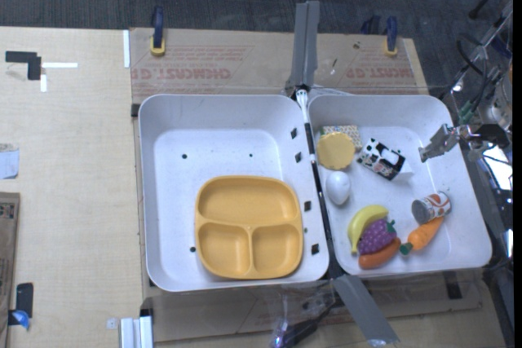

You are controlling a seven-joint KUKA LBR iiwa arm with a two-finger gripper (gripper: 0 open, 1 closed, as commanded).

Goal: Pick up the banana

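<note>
We see the banana (pixel 364 226) in the right bin (pixel 469 175), partly hidden by grapes (pixel 378 237); the gripper (pixel 436 144) at right is blurred, grip state indiscernible.

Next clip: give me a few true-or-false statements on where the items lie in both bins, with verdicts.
1. The yellow plastic banana lies in the right white bin. True.
2. The yellow divided tray sits in the right bin. False: it is in the left white bin.
3. The banana touches the purple toy grapes. True.
4. The pincer grips the banana. False: it is apart, near the right bin's far right side.
5. The white egg lies beside the orange toy carrot. False: the banana and grapes lie between.
</note>
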